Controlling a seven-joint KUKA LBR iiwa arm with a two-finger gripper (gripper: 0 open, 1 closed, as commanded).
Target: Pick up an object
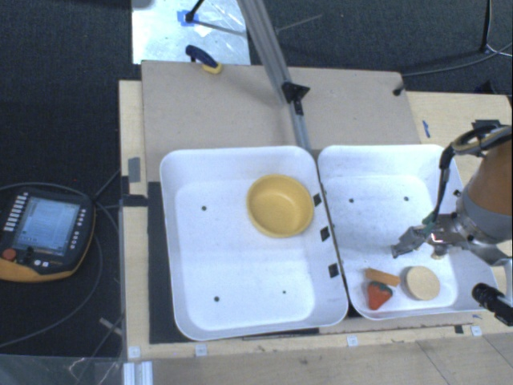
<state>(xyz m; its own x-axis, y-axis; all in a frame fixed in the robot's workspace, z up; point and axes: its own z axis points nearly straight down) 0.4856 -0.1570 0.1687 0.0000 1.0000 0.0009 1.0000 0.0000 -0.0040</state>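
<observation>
- In the near right corner of the right bin (377, 175), three things lie close together: a red-orange piece (378, 295), an orange stick (383, 277) touching it, and a pale round disc (422, 283).
- Just beyond them, the gripper (413, 241) hangs low; the arm (489, 195) enters from the right.
- Farther left, one yellow bowl (280, 205) sits in the left bin (192, 239).

Two white bins (240, 311), one yellow bowl (280, 205), one tan disc (422, 283), one red-orange toy (380, 289).
</observation>
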